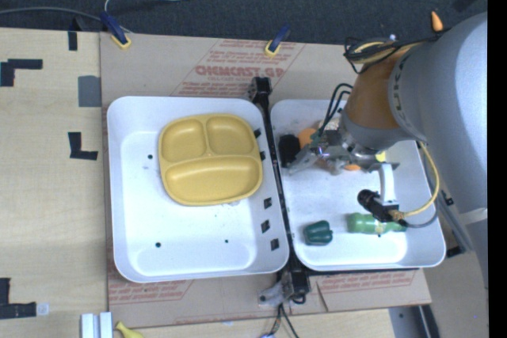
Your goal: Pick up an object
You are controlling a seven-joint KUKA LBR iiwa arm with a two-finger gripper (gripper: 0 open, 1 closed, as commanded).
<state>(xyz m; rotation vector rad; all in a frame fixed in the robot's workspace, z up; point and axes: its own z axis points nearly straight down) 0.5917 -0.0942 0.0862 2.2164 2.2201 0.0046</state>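
From my camera above the bench, I see the gripper (305,157) low in the right bin (420,249), near its upper left side, but I cannot tell how it is set. Just beside it I see a small orange thing (288,147), and near the bottom of that bin lie a dark green pepper (318,232) and a light green thing (366,224). A yellow plate (211,158) with three parts sits in the left bin (135,249).
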